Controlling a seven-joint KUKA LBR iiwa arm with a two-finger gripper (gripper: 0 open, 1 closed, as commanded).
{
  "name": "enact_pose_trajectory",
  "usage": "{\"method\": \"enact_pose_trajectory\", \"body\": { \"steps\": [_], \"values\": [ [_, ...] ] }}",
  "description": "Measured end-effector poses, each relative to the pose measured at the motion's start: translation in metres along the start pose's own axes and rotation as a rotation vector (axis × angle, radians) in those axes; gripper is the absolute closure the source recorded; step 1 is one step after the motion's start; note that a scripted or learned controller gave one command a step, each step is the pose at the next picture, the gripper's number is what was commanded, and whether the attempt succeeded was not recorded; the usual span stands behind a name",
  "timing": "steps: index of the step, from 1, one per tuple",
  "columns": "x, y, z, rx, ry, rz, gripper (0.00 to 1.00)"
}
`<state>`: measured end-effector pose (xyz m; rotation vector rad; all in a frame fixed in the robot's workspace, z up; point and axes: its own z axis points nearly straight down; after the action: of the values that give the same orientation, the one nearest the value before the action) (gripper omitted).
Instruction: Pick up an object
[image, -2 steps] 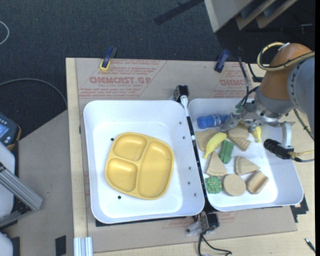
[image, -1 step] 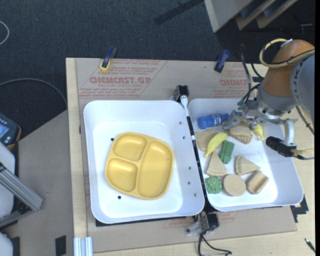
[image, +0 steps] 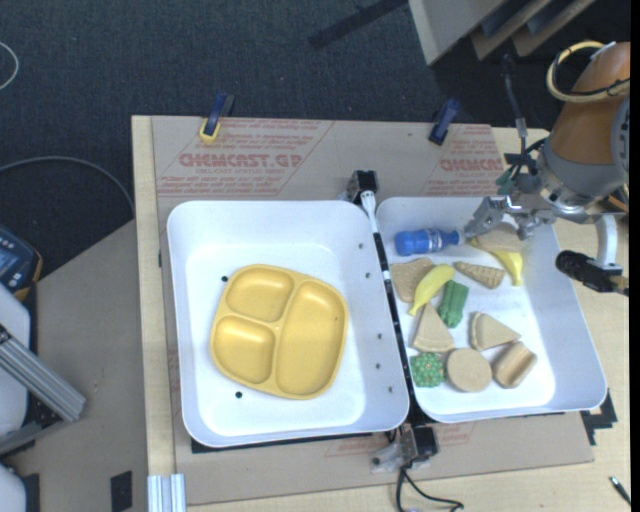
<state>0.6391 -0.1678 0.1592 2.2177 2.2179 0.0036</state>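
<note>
Reaching in from the right, our gripper (image: 497, 213) hangs over the far end of the right bin (image: 575, 385), close above a pale wedge (image: 497, 240) and the yellow banana (image: 511, 263) beside it. We cannot tell how far the jaws stand apart, and we see nothing between them.

We judge the banana the likeliest thing to take, since it lies nearest below the wrist. It looks like moulded plastic toy food: light, stiff, smooth and a little slippery, not fragile. Its long axis runs from far-left to near-right, curving, with the near tip pointing toward the right wall. We would close across its narrow middle, jaws set square to that axis, so the curve cannot roll out.

The blue bottle (image: 426, 241) lies just left of the gripper, on its side, long axis left to right, cap end toward the right. It is round and would likely spin away unless pinched across the body.

Other toy food crowds the near part of the same bin, some pieces touching. The left bin (image: 190, 235) carries a yellow divided plate (image: 279, 329), well apart from the gripper on the bench (image: 150, 180).
</note>
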Motion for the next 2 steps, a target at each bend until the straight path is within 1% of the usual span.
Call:
{"method": "enact_pose_trajectory", "body": {
  "steps": [1, 2],
  "values": [
    [0.007, 0.004, -0.045, 0.001, 0.001, -0.001, 1.00],
    [0.007, 0.005, -0.067, 0.001, 0.001, -0.001, 1.00]
  ]
}}
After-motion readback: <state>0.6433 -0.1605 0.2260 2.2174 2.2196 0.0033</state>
